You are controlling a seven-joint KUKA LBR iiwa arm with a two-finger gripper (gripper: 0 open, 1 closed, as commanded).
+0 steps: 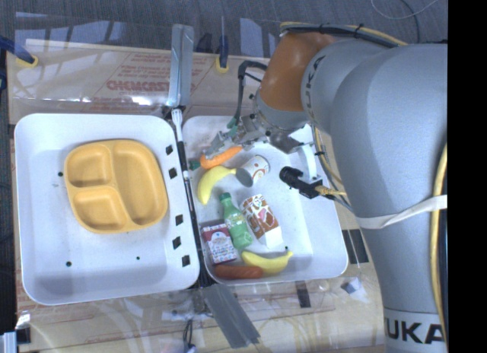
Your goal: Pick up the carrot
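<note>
The carrot is located in the right bin, near its upper left corner, lying tilted just above a banana and beside a small white cup. The gripper is positioned at the carrot's upper end, touching or just above it. Whether the carrot is held cannot be determined. A yellow divided plate is seated in the left bin

"UKA" on the arm
</note>
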